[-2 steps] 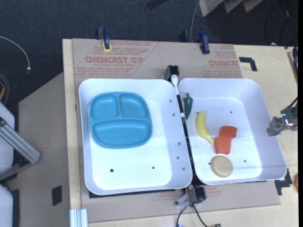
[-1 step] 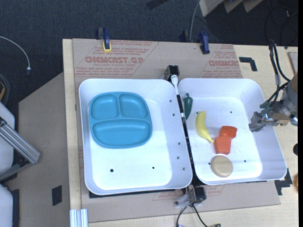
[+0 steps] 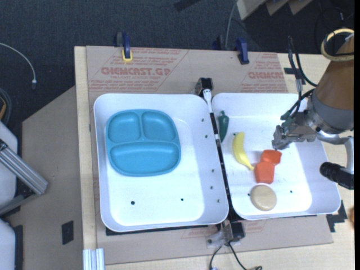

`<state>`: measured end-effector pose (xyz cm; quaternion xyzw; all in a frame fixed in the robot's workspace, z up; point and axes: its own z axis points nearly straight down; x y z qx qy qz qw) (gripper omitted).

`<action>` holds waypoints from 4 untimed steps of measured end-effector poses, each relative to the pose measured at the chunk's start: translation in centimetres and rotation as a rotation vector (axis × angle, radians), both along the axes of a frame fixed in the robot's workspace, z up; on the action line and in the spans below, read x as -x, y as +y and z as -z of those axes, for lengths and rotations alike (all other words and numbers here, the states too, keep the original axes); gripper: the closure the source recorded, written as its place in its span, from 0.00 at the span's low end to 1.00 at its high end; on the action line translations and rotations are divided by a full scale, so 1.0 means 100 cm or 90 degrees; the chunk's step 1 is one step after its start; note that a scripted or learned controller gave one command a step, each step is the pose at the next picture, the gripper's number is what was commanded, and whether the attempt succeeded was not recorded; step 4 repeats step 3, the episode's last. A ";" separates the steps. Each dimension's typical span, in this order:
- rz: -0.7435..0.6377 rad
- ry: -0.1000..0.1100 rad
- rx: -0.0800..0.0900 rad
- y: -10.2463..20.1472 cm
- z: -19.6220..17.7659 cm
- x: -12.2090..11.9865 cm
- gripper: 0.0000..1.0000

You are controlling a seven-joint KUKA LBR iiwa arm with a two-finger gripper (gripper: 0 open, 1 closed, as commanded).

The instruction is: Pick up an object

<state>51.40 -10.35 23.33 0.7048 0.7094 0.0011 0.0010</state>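
A: Hovering above the right bin, my jaws sit just up and right of the orange block. Whether they are open or closed I cannot tell.

B: Recommended approach?

A: Centre over the block, descend vertically, keep off the banana and the beige round piece, then close and lift.

The grey arm enters from three o'clock, its orange band showing above the wrist. The wrist angles down toward nine o'clock, ending in the two-finger gripper. The gripper's dark metal head points toward seven o'clock, seemingly tilted rather than plumb.
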 end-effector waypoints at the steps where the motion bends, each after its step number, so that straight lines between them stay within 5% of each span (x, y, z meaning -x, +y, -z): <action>1: 0.000 0.003 -0.001 0.061 0.009 -0.011 1.00; 3: 0.001 0.000 -0.001 0.159 0.008 -0.033 1.00; 4: 0.001 0.000 -0.001 0.159 0.008 -0.033 1.00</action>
